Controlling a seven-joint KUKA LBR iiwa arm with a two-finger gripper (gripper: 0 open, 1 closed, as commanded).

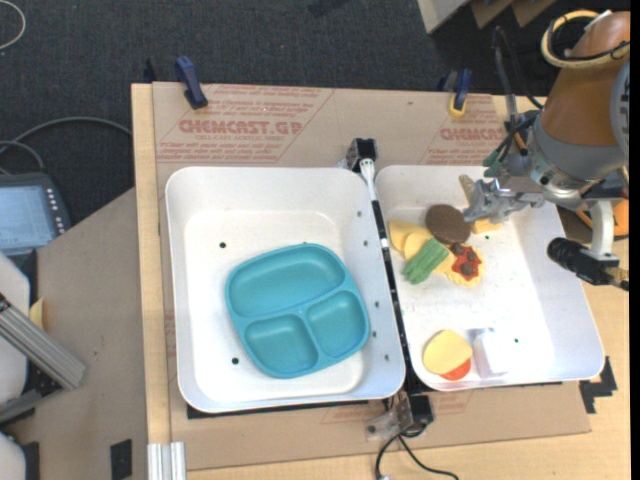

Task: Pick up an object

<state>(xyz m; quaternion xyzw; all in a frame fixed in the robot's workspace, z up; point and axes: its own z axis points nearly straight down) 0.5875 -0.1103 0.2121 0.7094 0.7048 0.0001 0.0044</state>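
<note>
Brown cardboard-topped counter [300,118] carrying two shallow white plastic bins side by side: left bin [200,268] holding a teal three-compartment plastic tray [296,309], right bin [560,308] holding a cluster of small toy foods. Grey arm with orange band [585,98] reaching over the right bin's far side, pincer [480,203] low above the cluster, opening impossible to tell. Just beside the pincer a brown rounded piece [446,223], then a green ridged piece [427,261] between yellow pieces [405,236]; well apart near the front rim, a yellow-and-red round piece [447,354].
</note>
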